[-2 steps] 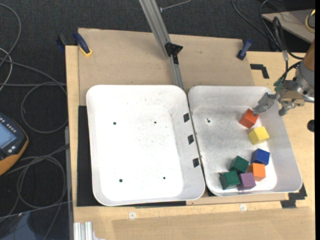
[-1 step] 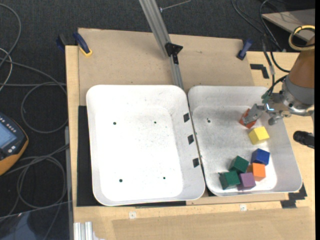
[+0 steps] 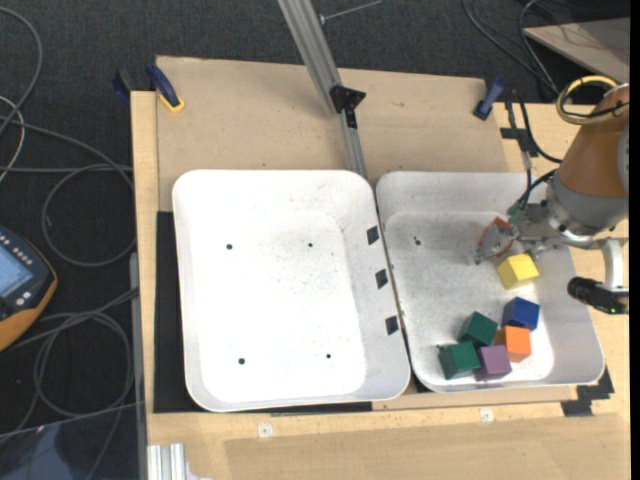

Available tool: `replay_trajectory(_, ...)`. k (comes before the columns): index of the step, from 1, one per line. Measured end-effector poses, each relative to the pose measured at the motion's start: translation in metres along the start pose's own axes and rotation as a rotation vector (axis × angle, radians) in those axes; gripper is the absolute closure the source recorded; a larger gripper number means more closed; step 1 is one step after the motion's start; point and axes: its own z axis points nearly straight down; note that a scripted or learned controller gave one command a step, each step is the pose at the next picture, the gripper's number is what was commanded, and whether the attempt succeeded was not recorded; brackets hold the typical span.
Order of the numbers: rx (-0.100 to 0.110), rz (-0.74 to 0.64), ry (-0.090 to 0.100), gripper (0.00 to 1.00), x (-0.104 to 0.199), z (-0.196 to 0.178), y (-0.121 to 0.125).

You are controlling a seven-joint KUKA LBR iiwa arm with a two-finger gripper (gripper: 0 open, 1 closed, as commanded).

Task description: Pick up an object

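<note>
Blocks sit bunched in the right-hand bin: a yellow block on its own toward the middle, and nearer the front corner a cluster of a blue block, an orange block, a purple block and two green blocks. The left-hand bin has nothing I can pick out in it beyond a few dark dots.

The arm comes in from the right, and its gripper hangs low over the right bin, just up and to the left of the yellow block, apart from it as far as I can judge. From here I cannot tell whether the pincer is apart or together; the tip is too small and blurred.

To my eye the yellow block is the sensible target, since it stands free of the others. A good attempt would centre the tip squarely over it before going down, and line up with its flat sides so it does not squirt out sideways.
</note>
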Motion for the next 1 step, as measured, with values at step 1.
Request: replay_trajectory(1, -0.008, -0.001, -0.002, 1.00, -0.0005, -0.0147, 0.0021)
